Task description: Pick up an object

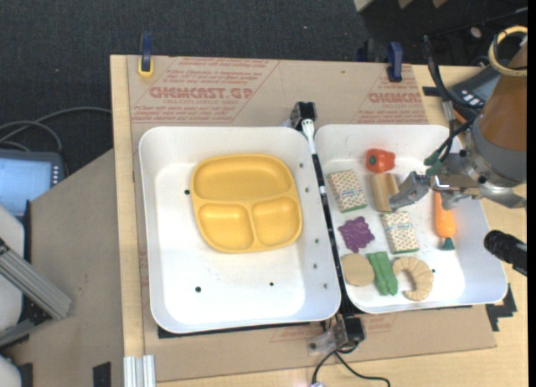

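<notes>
Right now the gripper (416, 190) hangs low in the right bin (481, 293), beside the log (383, 192) and cracker (401, 232); its jaw state I cannot tell. Crowded toys risk a nudge or an empty close

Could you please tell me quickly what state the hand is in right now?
Hand: above the right bin, near the carrot; open or closed cannot be told.

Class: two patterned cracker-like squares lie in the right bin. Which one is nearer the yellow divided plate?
The upper cracker square, lying next to the divider between the bins, is nearer the yellow plate. The lower cracker square sits further right, beside the carrot.
</notes>
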`<state>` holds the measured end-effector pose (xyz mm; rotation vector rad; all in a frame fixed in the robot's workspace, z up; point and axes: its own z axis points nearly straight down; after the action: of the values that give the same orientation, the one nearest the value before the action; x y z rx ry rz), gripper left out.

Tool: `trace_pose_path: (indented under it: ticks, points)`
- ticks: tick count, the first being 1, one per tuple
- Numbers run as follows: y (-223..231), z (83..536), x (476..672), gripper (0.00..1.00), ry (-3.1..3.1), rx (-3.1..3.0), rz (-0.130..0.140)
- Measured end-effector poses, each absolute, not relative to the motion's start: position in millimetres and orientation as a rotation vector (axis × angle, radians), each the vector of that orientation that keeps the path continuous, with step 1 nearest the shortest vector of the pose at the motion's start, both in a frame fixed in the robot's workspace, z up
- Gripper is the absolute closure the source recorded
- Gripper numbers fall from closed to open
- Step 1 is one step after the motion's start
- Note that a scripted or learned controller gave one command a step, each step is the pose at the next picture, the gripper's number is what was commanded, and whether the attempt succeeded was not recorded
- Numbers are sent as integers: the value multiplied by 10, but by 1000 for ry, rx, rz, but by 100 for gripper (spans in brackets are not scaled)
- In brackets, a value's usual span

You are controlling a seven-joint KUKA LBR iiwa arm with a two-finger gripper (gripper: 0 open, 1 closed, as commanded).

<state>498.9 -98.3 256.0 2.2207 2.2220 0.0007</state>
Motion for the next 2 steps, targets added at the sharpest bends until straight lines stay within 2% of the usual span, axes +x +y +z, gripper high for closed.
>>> trace_pose_path:
  ticks: [1,2]
  points:
    - [-1391,1911,5098,0,2222,2228,-5]
    - [-1481,879,4787,0,2220,2231,-4]
